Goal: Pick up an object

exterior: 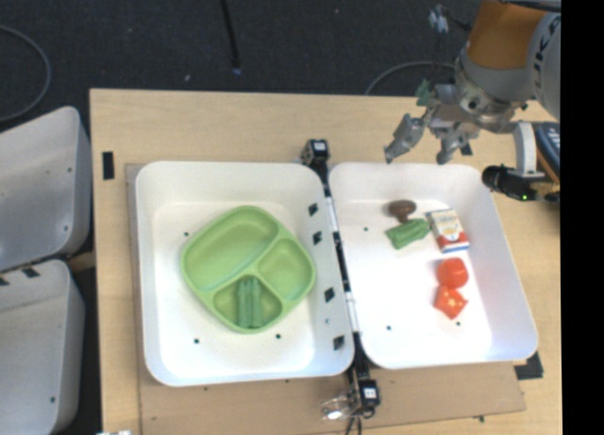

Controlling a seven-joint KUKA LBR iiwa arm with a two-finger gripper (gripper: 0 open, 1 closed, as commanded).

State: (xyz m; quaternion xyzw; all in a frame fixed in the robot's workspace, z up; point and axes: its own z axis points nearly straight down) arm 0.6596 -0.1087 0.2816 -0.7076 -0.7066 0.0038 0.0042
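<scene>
The hand (427, 145) hung in the upper right, fingers apart and holding nothing. The small brown thing (402, 208) lay just below, in the right bin (500, 329). Best to drop straight down over it.

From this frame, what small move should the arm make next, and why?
Probably lower the end effector toward the brown object. The end effector hangs open over the right bin's far rim with nothing between its fingers, and the brown object lies nearest it, just ahead of the green block and small box. The two red pieces lie farther off.
</scene>
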